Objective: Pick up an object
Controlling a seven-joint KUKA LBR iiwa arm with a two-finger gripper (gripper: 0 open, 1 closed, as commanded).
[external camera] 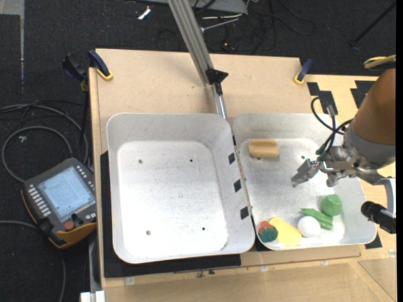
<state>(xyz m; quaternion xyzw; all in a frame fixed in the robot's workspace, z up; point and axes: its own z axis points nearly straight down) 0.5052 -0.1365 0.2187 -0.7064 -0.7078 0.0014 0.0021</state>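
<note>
My gripper (315, 176) hangs over the middle of the right bin (283, 128), its two fingers spread apart with nothing between them. A tan bread-like block (263, 148) lies at the bin's upper left, well left of the gripper. Below the gripper, along the bin's front edge, sit a green round object (331, 204), a green leafy piece (317, 217), a white ball (308, 226), a yellow piece (288, 233) and a red strawberry-like toy (268, 231).
The left bin (126, 131) stands beside the right one on the wooden bench. A slanted metal pole (192, 36) reaches down to the bins' shared back edge. A teach pendant (60, 197) lies on the floor at left.
</note>
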